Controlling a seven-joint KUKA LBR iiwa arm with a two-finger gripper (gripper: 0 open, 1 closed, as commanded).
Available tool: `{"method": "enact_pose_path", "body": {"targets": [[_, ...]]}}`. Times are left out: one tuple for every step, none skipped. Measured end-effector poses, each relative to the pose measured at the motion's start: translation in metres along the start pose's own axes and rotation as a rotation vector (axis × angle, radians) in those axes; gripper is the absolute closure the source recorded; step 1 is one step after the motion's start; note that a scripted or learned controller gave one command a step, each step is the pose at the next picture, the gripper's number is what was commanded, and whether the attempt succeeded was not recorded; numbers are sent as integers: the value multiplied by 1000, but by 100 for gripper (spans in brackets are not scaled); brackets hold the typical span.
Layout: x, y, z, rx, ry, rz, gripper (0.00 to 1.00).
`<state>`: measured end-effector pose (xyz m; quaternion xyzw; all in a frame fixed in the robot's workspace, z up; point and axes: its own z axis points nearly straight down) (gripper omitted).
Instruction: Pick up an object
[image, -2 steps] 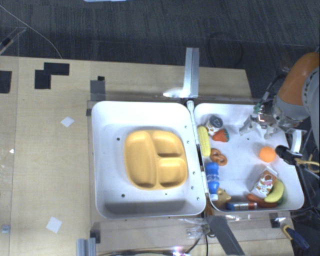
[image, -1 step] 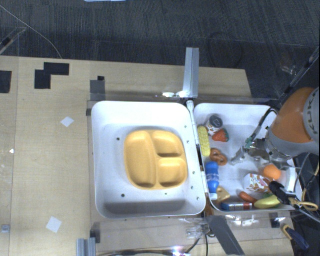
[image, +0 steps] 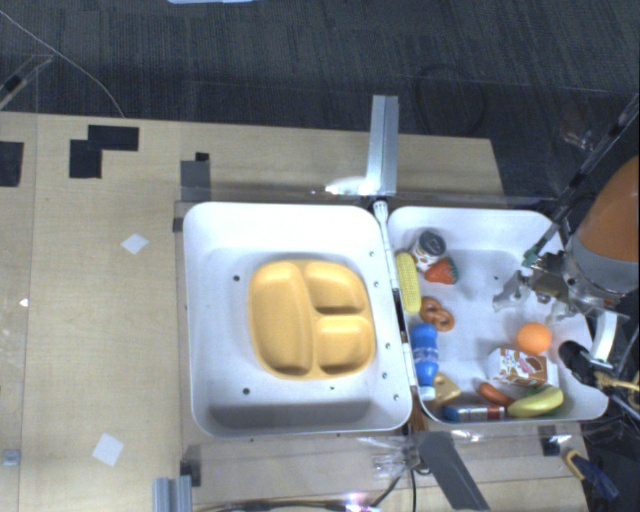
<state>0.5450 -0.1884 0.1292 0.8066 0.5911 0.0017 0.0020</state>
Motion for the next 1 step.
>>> {"method": "enact_pose_path", "body": {"targets": [[6, -24, 40, -7, 1, 173, 0]]}}
